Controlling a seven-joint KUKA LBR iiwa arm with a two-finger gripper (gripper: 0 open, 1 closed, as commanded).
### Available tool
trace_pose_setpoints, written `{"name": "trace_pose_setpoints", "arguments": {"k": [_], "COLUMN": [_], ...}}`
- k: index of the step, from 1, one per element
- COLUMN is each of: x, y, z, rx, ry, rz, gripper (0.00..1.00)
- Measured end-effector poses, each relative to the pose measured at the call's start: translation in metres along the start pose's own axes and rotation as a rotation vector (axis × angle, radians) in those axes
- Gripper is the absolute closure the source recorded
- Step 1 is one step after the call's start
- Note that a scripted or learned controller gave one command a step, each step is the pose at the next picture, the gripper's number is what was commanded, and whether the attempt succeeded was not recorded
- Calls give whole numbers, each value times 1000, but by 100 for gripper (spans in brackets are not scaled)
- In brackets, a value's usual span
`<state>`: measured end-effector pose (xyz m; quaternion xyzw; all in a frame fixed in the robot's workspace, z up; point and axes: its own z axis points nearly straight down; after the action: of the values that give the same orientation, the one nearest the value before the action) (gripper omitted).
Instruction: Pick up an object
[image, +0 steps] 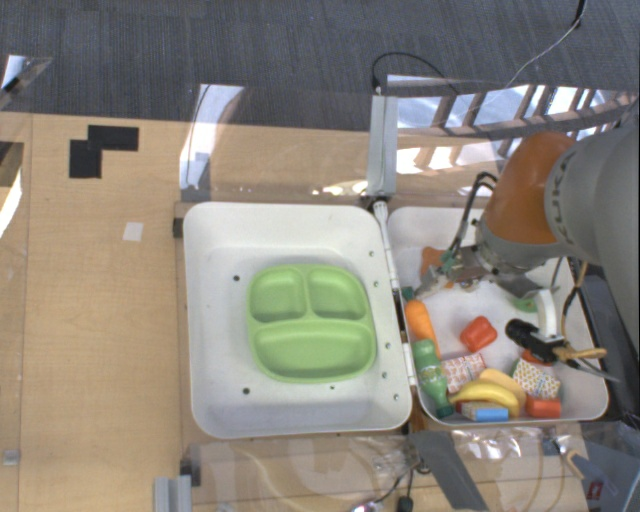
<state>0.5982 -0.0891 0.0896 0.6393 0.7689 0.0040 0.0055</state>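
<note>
Can't tell if my jaws (440, 270) are released or clenched, hovering in the right white bin (598, 400). The orange plastic carrot (419, 321) hugs the wall, so I'd probably clip it.

On my worktop (90, 330) two bins sit side by side: the divided plate (310, 322) lies in the nine-o'clock bin (215, 300); toys crowd the three-o'clock bin's (420, 225) six-o'clock end.

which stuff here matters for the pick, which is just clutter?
Job:
- end effector, over the right bin
- pick candidates there: carrot, red piece, banana, green bottle

Lying about:
- left bin
- green divided plate in it
</note>
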Motion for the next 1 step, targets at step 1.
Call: {"name": "trace_pose_setpoints", "arguments": {"k": [1], "x": [-29], "y": [58], "z": [3], "rx": [4], "ry": [0], "rz": [224], "gripper": [0]}}
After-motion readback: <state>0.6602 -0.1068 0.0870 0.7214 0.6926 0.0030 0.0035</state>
